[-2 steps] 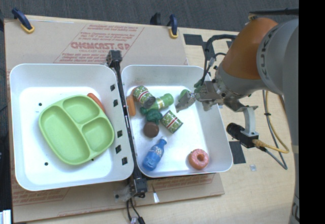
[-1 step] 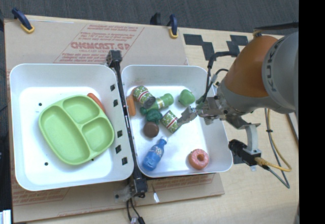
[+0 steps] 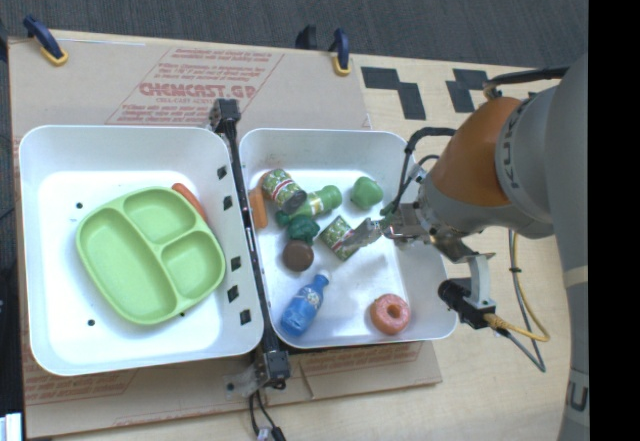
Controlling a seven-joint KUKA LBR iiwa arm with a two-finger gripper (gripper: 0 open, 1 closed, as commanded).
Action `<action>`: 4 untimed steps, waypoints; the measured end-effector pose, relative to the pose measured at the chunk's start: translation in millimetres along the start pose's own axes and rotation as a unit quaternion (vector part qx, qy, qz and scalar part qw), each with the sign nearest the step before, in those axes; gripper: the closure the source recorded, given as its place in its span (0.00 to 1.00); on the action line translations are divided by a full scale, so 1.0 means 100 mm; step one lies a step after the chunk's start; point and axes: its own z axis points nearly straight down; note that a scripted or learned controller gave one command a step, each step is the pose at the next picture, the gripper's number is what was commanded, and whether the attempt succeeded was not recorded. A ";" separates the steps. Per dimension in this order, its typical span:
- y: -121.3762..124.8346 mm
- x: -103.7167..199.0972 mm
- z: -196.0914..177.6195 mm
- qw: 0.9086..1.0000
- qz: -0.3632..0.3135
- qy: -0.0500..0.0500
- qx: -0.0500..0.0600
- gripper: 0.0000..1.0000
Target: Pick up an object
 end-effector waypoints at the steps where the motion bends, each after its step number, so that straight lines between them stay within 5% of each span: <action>1: 0.29 -0.07 0.02 1.000 0.002 -0.006 -0.007 0.00; 2: -0.06 -0.04 0.16 1.000 0.001 0.000 0.007 0.00; 3: -0.05 -0.04 0.06 1.000 0.000 0.000 0.008 1.00; 4: 0.27 -0.07 -1.35 1.000 0.000 -0.002 0.006 1.00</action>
